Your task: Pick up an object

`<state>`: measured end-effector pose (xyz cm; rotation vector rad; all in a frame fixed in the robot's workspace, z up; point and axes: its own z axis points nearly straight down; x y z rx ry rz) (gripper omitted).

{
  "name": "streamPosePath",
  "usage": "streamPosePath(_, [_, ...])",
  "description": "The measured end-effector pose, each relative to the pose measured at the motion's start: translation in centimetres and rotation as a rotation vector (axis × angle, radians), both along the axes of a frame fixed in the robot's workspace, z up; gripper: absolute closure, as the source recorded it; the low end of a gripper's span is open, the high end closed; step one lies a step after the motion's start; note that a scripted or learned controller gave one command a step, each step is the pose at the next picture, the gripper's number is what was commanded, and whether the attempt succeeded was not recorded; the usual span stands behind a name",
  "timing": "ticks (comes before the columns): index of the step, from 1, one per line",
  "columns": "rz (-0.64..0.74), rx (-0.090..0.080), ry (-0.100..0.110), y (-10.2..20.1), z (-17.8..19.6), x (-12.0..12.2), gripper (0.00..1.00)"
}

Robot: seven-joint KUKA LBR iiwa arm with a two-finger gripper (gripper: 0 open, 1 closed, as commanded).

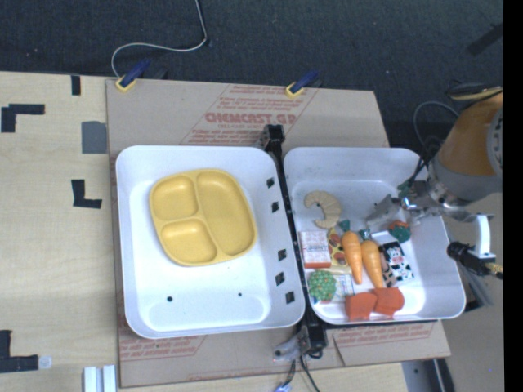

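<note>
- Camera view: two carrots [361, 257] are seen lying side by side in the right bin [433, 296], in the thick of a small heap of play food; no single target is fixed by the task, so these are taken as the likeliest pick.
- The gripper [391, 216] is found low over the right bin, just beside the carrots' upper ends; how far it is open cannot be told, and nothing is seen held in it.
- Risk, as judged: the pieces are packed touching, so a neighbour could be nudged or two things pinched at once, and a rounded carrot could be squeezed out sideways.
- Counted around the carrots: one tan crescent piece [325, 207], one small printed box [315, 247], one green round piece [322, 284], two red-orange blocks [375, 303], one black-and-white piece [396, 264].
- Further out: one yellow divided plate [203, 216] is seen in the left bin [139, 300]; two bins are counted in all.
</note>
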<state>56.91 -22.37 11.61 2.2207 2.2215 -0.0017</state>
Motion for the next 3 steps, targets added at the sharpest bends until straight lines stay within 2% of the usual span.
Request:
streamPosePath(1, [-0.001,-0.003,-0.006,1.8,-2.9,-2.2,0.00])
streamPosePath(2, [0.000,-0.004,-0.010,7.8,-2.9,-8.3,0.00])
streamPosePath(3, [0.000,-0.001,-0.001,2.2,4.8,-2.4,0.00])
